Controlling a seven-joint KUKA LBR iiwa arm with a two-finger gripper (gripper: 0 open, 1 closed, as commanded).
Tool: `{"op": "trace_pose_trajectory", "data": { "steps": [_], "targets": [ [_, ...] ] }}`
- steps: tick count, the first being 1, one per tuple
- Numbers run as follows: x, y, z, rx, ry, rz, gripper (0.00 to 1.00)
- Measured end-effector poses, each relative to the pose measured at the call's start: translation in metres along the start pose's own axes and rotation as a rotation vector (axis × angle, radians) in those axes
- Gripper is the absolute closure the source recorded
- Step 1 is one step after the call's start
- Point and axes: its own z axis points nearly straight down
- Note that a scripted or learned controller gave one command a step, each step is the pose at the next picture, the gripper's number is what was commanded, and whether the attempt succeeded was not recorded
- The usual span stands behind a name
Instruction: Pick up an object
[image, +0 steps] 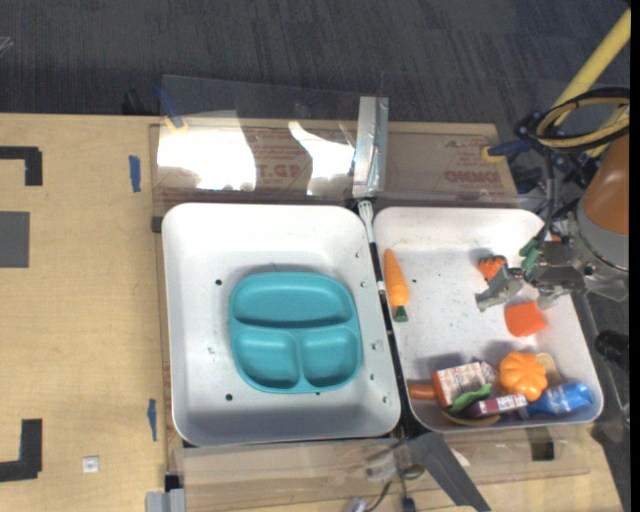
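1. Camera view: gripper (497, 291) poised low in the right bin (440, 235), fingers spread wide, nothing between them.
2. Candidate object: orange block (525, 319), just beside and below the gripper, apart from the fingers.
3. Also near the gripper: small red-orange piece (491, 266); carrot (396, 280) well apart, toward the teal tray (294, 331).
4. Step judged: approach, no grasp yet.
5. Next: shift over the orange block, descend, close.
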Motion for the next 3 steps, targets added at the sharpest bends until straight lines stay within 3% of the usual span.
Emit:
{"op": "trace_pose_trajectory", "data": {
  "steps": [1,2,3],
  "targets": [
    [-0.107,0.033,0.029,-0.001,-0.003,-0.122,0.00],
    [-0.069,0.122,0.076,0.001,0.001,0.002,0.00],
    [-0.088,0.127,0.161,-0.006,-0.002,-0.006,0.00]
  ]
}}
